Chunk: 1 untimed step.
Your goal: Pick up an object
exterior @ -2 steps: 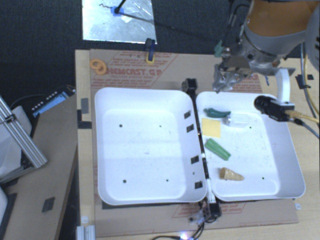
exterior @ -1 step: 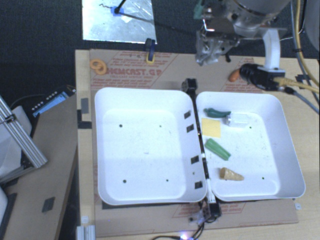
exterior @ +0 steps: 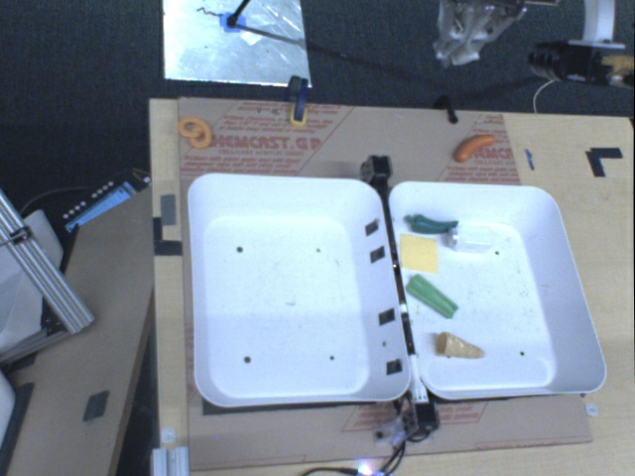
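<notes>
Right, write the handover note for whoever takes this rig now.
Gripper: raised above the bench's far edge, beyond the right bin, holding nothing that can be seen.
Right bin holds: dark green piece, clear piece beside it, yellow square, light green piece, tan wedge.
On the bench outside the bins: orange sausage shape, tan ring.
Done: nothing picked yet.
Left: bring the gripper down on one object and lift it.

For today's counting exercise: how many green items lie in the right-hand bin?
2: a dark green item near the top edge, and a lighter green item mid-bin, below the yellow square.
</notes>
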Tool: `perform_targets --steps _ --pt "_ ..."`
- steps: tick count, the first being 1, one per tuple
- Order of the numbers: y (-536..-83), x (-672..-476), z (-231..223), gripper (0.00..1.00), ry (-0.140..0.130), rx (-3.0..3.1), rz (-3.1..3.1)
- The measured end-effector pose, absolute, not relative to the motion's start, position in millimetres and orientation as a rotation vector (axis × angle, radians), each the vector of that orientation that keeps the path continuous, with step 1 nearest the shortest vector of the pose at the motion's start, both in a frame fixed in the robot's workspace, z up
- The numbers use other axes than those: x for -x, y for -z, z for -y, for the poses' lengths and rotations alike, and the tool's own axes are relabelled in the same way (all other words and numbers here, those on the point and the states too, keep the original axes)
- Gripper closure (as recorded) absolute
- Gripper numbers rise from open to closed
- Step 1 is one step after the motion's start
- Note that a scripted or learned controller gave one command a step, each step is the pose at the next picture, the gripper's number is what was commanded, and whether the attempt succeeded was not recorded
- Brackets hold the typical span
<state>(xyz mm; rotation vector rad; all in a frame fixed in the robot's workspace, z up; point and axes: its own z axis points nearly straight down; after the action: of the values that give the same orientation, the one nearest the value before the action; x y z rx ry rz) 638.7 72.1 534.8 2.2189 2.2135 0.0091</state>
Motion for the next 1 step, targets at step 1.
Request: perform_targets --steps 1 --pt "-537.5 -512.1 -82.3 1.00 -0.007 -2.215 -2.229"
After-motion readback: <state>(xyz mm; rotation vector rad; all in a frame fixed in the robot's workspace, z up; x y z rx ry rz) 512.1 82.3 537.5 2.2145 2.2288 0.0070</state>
